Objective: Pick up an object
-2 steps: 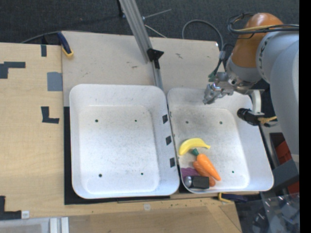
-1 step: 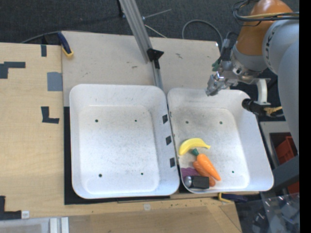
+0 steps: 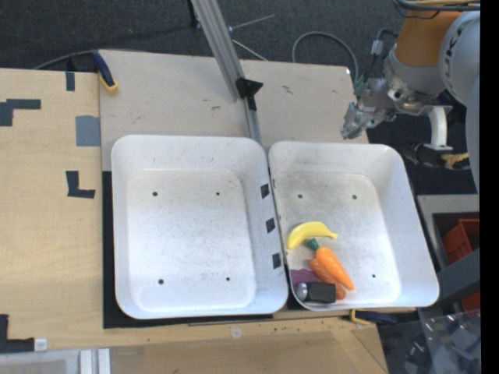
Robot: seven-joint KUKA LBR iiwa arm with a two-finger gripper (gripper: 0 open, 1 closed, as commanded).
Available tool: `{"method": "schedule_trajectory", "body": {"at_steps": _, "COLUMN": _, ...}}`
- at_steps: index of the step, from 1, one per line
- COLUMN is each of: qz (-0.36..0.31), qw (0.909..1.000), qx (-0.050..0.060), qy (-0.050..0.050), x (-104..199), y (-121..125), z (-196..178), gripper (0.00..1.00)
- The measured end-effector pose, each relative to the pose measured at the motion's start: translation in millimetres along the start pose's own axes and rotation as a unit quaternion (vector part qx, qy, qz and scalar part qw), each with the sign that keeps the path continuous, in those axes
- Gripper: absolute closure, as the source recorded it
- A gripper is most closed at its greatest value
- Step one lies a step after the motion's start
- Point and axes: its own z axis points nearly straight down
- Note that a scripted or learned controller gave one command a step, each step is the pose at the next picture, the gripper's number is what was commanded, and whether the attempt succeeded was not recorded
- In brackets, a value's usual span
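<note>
Tool (image 3: 355, 123) hangs at upper right of frame, above far rim of right bin (image 3: 390, 209); cannot tell its opening. Carrot (image 3: 332, 266), banana (image 3: 309, 233), dark block (image 3: 320, 292) cluster at bin's lower left corner, well apart, down-left from tool. Carrot axis runs diagonal.

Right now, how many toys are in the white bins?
4, all in the right bin near its front left corner: a banana, a carrot, a black block, and a purple piece partly hidden beneath them. More might be hidden.
</note>
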Motion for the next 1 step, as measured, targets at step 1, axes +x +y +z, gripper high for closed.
{"method": "schedule_trajectory", "body": {"at_steps": 1, "qz": -0.001, "qw": 1.0, "qx": 0.004, "qy": 0.001, "x": 45.6, "y": -35.0, "z": -1.1, "gripper": 1.0}}
